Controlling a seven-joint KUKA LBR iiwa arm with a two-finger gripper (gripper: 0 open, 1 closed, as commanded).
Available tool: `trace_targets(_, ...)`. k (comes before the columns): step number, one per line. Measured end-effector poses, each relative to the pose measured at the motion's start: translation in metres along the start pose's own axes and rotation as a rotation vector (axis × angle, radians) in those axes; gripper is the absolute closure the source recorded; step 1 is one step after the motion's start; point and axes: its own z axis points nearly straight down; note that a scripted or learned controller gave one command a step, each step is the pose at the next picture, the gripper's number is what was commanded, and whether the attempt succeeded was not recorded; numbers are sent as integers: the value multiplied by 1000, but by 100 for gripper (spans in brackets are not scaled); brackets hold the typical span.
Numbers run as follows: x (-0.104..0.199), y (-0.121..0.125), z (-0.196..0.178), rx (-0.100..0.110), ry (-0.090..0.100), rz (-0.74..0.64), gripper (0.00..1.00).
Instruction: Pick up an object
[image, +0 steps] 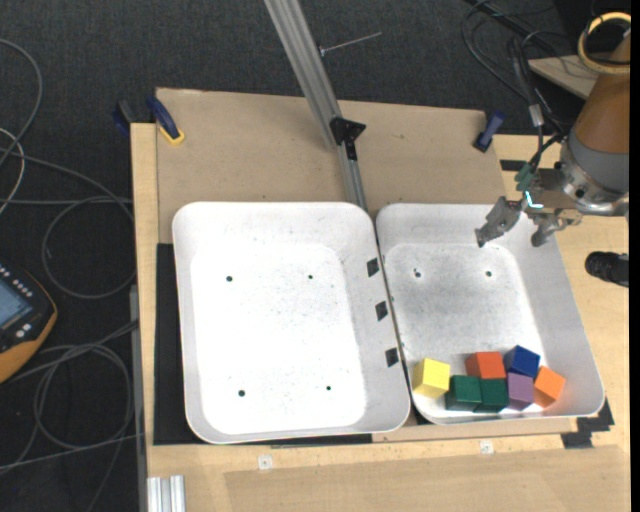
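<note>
Several small blocks sit clustered at the near end of the right bin: a yellow block, green blocks, a red-orange block, a blue block, a purple block and an orange block. My gripper hangs over the far right corner of that bin, well away from the blocks. Its two fingers are spread apart with nothing between them.
The left bin lies beside the right one, with black clips along the shared edge. A slanted metal pole rises from the back of the bench. Blue clamps sit at the board's far corners, and cables lie on the floor to the left.
</note>
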Motion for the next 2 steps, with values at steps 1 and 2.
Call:
trace_targets(1, 0, 1, -3, -5, -1, 0, 0)
trace_targets(2, 11, 1, 52, 0, 0, -1, 0)
